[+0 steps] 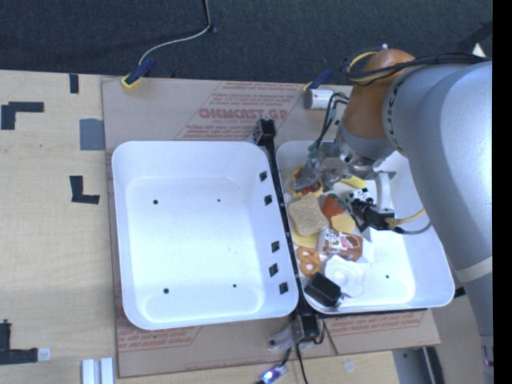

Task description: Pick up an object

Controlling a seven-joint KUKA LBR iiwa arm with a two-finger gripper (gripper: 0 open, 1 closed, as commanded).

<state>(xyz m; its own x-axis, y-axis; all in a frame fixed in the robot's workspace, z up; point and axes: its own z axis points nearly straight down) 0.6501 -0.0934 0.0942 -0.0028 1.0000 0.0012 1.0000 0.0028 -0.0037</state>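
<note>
Fingers hidden under the wrist from my camera view; I cannot tell their state. Gripper (320, 170) sits low over the right bin (416, 290), at the pile's far-left end. Tan flat piece (305, 213) lies just below it toward the near rim, long axis running far-to-near along the divider.

Two white bins (128, 238), one grey arm (448, 126), roughly eight small objects (332, 230)

1. The grey arm (448, 134) reaches in from the right, angled downward.
2. Its orange band (370, 102) sits above the wrist.
3. The gripper (320, 170) hangs low, pointing down and leftward.
</note>
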